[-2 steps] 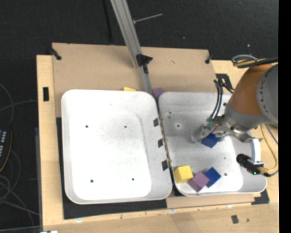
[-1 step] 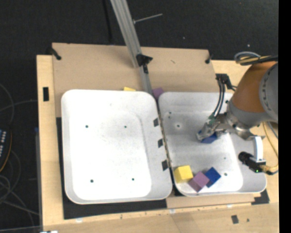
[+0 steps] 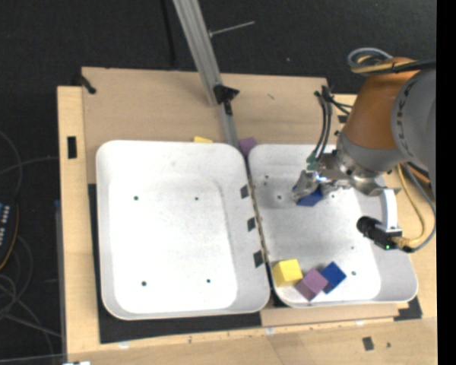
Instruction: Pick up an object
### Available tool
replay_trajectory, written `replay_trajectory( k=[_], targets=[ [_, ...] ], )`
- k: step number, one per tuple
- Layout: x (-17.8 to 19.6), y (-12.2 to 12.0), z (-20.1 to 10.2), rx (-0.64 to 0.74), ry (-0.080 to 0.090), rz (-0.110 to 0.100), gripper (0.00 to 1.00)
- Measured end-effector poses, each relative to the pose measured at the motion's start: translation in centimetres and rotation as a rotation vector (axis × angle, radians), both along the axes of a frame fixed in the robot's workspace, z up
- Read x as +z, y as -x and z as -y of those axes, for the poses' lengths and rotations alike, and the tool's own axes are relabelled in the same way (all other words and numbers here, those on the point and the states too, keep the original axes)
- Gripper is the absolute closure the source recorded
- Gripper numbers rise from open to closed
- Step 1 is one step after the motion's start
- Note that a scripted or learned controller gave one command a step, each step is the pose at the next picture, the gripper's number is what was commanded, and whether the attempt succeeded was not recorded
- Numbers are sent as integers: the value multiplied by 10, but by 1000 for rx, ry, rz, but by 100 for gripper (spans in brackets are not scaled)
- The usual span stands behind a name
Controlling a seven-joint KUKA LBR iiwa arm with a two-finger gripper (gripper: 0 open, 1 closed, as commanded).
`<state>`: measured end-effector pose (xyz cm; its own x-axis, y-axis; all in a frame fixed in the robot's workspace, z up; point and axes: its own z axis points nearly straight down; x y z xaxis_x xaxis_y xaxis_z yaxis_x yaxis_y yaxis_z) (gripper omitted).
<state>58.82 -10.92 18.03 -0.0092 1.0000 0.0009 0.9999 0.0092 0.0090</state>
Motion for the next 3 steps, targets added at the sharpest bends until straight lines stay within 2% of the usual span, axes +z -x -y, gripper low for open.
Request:
replay_trajectory(
  k=[1, 2, 3],
  targets=[
    [40, -8, -89, 2, -2, -3, 100],
    [109, 63, -139, 0, -2, -3, 100],
    [87, 67, -180, -2, 0, -11, 100]
  ],
)
